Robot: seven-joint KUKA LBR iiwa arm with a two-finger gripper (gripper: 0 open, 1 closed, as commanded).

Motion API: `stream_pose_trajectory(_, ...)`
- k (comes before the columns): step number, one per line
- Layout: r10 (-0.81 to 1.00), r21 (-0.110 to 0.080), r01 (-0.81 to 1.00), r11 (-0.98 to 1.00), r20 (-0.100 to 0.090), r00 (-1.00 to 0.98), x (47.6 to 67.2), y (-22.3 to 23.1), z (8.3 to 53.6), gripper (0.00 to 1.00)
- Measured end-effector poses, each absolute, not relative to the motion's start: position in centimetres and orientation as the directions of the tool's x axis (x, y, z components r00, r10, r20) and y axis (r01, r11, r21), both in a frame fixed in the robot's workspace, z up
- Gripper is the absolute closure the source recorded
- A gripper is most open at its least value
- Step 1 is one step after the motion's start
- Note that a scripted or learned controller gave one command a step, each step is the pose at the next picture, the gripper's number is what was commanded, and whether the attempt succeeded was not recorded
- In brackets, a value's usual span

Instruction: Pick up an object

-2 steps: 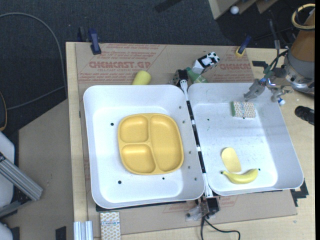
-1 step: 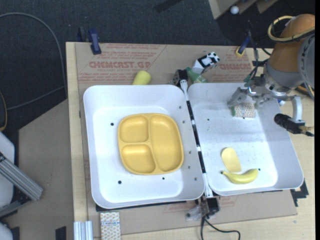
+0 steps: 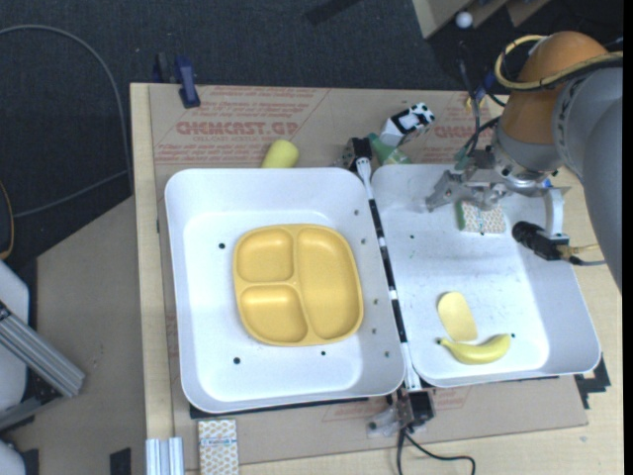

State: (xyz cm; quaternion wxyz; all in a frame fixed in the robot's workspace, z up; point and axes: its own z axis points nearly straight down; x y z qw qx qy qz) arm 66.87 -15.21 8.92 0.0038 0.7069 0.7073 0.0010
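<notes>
Sponge [image 3: 483,217] is straddled by the tool [image 3: 465,188], its fingers spread apart; a shallow closure could slip off its edge.

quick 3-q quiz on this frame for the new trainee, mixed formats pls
1. True or false: the yellow divided plate lies in the left bin.
2. Which bin holds the banana? A) left B) right
3. Fill in: the claw is over a small speckled ___ in the right bin's far part.

Key: 1 true. 2 B; the banana lies at the near edge, beside a pale yellow oval piece. 3 packet.
</notes>
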Motion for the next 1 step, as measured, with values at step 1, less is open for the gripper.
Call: stream_pose_trajectory(1,1.000,0.004,1.000,0.000,-0.002,0.000,66.72,-19.29,16.40,0.00)
